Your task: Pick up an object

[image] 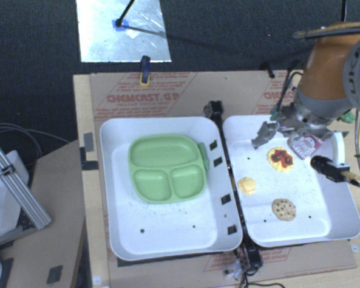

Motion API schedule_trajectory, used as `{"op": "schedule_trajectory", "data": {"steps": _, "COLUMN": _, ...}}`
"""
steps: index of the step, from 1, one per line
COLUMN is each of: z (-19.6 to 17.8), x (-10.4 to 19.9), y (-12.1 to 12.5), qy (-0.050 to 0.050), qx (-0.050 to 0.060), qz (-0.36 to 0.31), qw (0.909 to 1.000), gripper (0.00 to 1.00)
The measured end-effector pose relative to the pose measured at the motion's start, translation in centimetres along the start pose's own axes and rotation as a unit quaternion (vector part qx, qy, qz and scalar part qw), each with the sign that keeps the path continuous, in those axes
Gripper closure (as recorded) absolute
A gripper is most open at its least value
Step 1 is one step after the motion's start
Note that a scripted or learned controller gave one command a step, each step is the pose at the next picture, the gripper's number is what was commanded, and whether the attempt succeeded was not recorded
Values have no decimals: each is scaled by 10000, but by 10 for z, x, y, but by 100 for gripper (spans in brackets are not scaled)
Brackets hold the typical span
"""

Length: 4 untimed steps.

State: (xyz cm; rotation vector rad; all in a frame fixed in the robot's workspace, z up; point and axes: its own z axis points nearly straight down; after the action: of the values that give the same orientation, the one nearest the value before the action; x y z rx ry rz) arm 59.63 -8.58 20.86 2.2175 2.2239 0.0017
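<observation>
Two shallow white bins on table, arm over the right one.
Left white bin holds a light-green three-compartment plastic tray, roughly centred. Right white bin holds a round yellow toy w/ red topping near its middle, a small pale-yellow lump by its left wall, a tan choc-chip cookie toward the front edge. Grey tool sits low over the bin's back-left area, just beside the red-topped toy; can't tell its opening state.
</observation>
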Motion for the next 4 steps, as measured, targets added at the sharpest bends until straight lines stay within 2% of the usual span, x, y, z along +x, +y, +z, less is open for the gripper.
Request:
{"op": "schedule_trajectory", "data": {"steps": 1, "z": 82, "x": -58, "y": -33, "qy": -3, "qx": 38, "qz": 39, "qw": 10000, "gripper": 0}}
{"op": "schedule_trajectory", "data": {"steps": 2, "z": 124, "x": -89, "y": 77, "qy": -21, "qx": -54, "qz": -17, "qw": 10000, "gripper": 0}}
{"op": "schedule_trajectory", "data": {"steps": 3, "z": 123, "x": -120, "y": 5, "qy": -4, "qx": 10, "qz": 31, "qw": 10000, "gripper": 0}}
{"op": "schedule_trajectory", "data": {"steps": 4, "z": 124, "x": -117, "y": 8, "qy": -4, "qx": -5, "qz": 9, "qw": 10000, "gripper": 0}}
